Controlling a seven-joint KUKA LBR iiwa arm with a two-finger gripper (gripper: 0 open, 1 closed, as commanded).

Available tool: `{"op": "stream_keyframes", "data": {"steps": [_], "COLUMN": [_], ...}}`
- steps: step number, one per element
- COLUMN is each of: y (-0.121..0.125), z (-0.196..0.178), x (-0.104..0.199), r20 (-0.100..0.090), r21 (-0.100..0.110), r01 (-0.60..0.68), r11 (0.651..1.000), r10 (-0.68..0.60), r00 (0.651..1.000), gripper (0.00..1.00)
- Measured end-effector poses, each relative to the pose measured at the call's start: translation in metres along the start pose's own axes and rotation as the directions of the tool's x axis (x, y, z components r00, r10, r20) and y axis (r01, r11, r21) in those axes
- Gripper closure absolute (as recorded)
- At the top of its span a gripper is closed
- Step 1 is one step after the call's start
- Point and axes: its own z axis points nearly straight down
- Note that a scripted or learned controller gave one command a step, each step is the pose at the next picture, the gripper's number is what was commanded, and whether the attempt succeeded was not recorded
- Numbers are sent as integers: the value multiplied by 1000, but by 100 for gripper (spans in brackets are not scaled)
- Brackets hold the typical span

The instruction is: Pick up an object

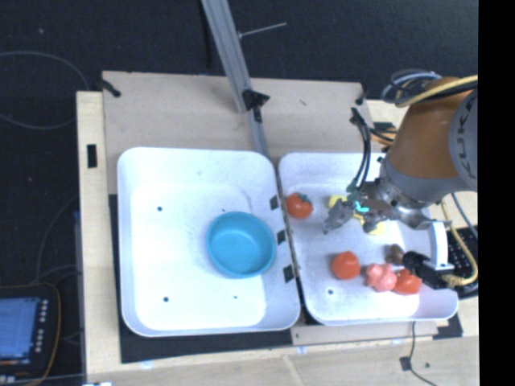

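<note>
End effector (344, 215), hanging low inside the right-hand shallow white plastic bin (318, 304): from my remote station I see its dark fingers with a teal glint between them, but I cannot tell whether they are spread or closed, and I see nothing held between them.

Small yellow object (333, 203), partly hidden: lies just beside the end effector, on its far side toward the bin's back wall. A second yellow piece (373, 227) shows just beside it on the arm's side, under the wrist.

Small round orange-red fruit with a green stalk (299, 206): near the end effector, toward the left bin, close to the wall that divides the two bins.

Round red ball-like object (346, 265): near the end effector, on its near side toward the bin's front edge. I judge this the likeliest target; it sits apart from its neighbours and is round, so it offers no long axis to align with.

Pink lumpy object (381, 277) and red object (408, 283): touching one another, beyond the red ball toward the arm's side. A small brown object (394, 253) lies near them.

Round blue plastic bowl (241, 244): well apart from the end effector, in the left-hand white bin (145, 183).

Pale wooden counter (322, 111): carries both bins.

My judgement: no object is lifted yet.
</note>
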Motion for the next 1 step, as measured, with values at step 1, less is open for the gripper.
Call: {"op": "stream_keyframes", "data": {"steps": [1], "y": [1], "z": [-2], "x": [0], "r20": [0], "r21": [-4], "r01": [0], "r11": [1000], "r10": [0], "r00": [1000], "gripper": [0]}}
